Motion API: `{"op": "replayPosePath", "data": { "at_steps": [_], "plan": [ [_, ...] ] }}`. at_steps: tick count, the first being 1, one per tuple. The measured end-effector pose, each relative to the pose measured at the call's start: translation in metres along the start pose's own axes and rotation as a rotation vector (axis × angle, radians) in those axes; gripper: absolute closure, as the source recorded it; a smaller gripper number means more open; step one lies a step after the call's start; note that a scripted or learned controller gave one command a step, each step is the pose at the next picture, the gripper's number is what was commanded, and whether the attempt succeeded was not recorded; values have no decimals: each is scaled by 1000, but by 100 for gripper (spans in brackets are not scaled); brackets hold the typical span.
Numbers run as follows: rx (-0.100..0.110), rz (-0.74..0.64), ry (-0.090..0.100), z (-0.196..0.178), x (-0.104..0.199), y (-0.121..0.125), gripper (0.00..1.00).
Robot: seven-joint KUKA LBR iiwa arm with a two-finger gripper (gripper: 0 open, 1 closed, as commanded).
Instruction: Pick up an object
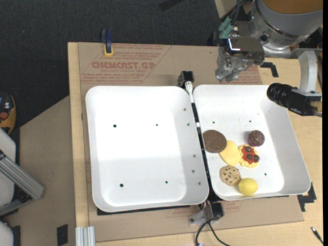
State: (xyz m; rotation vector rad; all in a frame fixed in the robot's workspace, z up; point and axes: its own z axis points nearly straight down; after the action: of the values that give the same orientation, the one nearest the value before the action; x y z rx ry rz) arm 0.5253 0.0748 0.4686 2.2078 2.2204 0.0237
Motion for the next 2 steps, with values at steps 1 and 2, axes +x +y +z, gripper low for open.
{"op": "replayPosePath", "data": {
  "at_steps": [1,2],
  "plan": [
    [9,6,-3,-40,-15,-6,100],
    [34,10,-5,86,-39,-47,100]
  ]
}}
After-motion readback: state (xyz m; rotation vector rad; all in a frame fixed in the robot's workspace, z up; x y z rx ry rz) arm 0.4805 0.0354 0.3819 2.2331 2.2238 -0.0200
